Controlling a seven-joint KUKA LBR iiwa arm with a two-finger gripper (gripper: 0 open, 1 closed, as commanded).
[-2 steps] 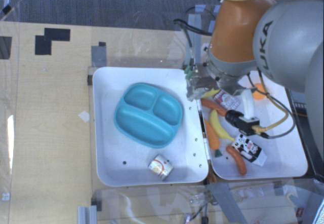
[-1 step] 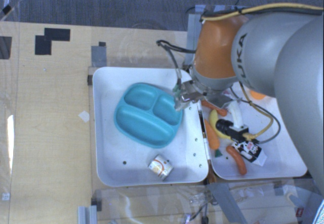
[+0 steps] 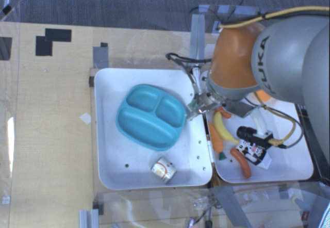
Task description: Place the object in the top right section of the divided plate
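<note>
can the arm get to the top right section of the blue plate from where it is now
Probably yes. The end effector hangs just beside the plate at its right edge, and nothing lies between them.

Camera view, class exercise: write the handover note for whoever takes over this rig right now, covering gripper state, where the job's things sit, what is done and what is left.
Gripper: at the right rim of the left bin, beside the divided plate; whether it holds anything cannot be told.
Plate: in the left bin, all sections bare. A small can lies below it.
Right bin: banana, carrot, sausage.
Done: nothing placed yet.
Left: put an object in the plate's top right section.
</note>
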